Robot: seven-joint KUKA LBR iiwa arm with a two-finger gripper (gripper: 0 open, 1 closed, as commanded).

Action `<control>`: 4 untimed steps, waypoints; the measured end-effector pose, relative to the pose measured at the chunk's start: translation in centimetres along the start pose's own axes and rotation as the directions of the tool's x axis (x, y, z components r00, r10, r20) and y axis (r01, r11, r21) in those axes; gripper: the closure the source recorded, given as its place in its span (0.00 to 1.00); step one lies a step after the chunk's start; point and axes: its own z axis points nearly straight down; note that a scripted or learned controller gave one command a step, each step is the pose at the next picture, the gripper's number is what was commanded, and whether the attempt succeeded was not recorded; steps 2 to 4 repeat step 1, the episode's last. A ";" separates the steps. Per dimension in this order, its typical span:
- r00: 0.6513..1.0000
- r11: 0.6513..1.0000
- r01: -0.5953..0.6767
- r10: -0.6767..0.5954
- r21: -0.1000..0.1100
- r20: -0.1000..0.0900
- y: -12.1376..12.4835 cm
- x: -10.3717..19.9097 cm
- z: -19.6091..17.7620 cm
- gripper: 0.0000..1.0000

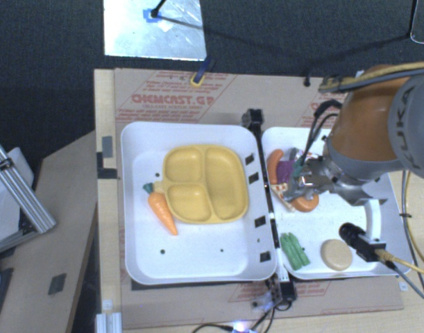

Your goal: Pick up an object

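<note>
My gripper (297, 186) reaches down into the right bin (385, 268) near its left wall, over a small cluster of toy food. In that cluster are a red-orange sausage-like piece (275, 162), a purple piece (286, 168) and an orange piece (307, 203) that pokes out just below the gripper. The gripper hides where these pieces meet it. Nearer the front of the same bin lie a green vegetable (293, 250) and a beige round piece (336, 254).
The left bin (139, 255) holds a yellow divided plate (203, 184) with a carrot (162, 212) against its left side. A black divider (264, 186) runs between the bins. The arm's grey and orange body (375, 127) overhangs the right bin's back right.
</note>
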 end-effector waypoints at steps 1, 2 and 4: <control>1.000 1.000 -0.003 0.003 0.001 0.001 -0.2 -0.8 1.6 1.00; 1.000 1.000 -0.003 0.003 0.001 0.001 -0.2 -0.8 1.6 1.00; 1.000 1.000 -0.003 0.003 0.001 0.001 -0.2 -0.8 1.6 1.00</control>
